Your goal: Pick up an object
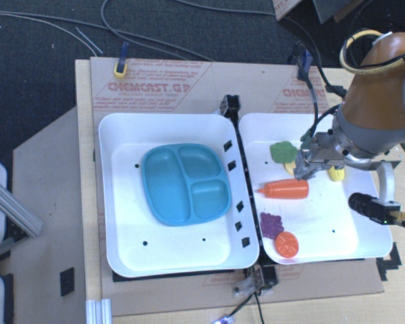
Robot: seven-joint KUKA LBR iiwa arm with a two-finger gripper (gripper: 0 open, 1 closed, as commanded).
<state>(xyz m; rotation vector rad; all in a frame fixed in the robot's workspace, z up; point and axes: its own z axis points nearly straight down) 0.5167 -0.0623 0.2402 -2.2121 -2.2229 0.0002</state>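
Pincer [304, 169] low over right bin [337, 245] | grip state unreadable | carrot [285, 190] just below | nothing lifted yet

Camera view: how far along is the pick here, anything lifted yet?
Done: the claw is down in the right bin, just above the carrot and beside the green toy. In hand: nothing visibly lifted; the carrot, purple grapes and orange fruit lie on the bin floor. Left: grasp and raise one object.
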